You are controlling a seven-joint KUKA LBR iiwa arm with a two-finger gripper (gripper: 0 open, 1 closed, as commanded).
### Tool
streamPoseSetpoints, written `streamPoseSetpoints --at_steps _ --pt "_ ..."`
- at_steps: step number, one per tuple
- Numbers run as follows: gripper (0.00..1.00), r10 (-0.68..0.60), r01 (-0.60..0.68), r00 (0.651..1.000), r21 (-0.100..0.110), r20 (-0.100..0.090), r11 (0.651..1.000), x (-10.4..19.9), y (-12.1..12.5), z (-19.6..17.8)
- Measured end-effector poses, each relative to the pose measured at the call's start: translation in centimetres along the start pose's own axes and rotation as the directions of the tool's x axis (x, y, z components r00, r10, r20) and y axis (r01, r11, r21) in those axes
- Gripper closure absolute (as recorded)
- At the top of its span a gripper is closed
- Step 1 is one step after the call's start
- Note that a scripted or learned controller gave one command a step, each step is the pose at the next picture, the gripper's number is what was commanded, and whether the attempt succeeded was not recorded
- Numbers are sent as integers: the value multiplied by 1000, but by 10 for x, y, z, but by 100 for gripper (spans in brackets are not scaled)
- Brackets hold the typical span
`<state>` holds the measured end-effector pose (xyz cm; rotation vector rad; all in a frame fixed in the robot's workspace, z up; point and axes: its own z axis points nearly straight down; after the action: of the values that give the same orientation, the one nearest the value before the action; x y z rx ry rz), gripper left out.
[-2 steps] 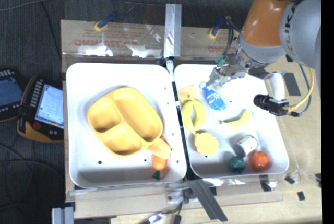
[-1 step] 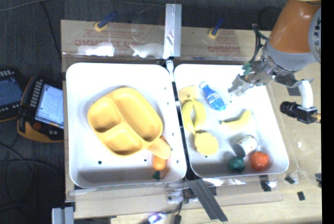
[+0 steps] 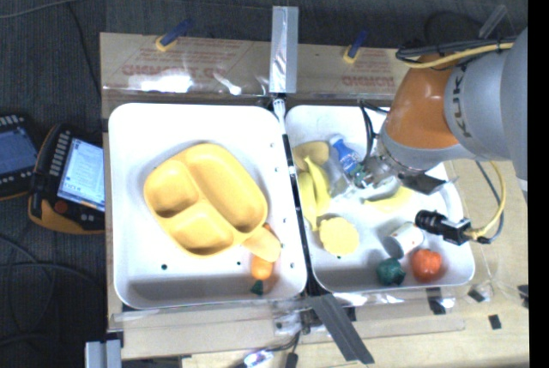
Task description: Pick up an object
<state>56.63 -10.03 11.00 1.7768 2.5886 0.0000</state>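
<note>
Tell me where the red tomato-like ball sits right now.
The round red tomato-like ball lies in the right white bin, near its front right corner, beside a small dark green object.

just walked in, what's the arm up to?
The grey KUKA arm with the orange band reaches down into the right white bin, its gripper low among the clutter near a yellow banana and a clear bottle with a blue cap. Nothing is visibly held. The yellow compartment tray lies in the left white bin.

Tray (image 3: 206, 196) in left bin (image 3: 129, 212); tomato (image 3: 426, 263) in right bin (image 3: 459, 268).
</note>
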Motion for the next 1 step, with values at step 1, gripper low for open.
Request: streamPoseSetpoints --at_steps 1 --pt "100 -22 22 1000 -8 2 1000 -9 1 18"
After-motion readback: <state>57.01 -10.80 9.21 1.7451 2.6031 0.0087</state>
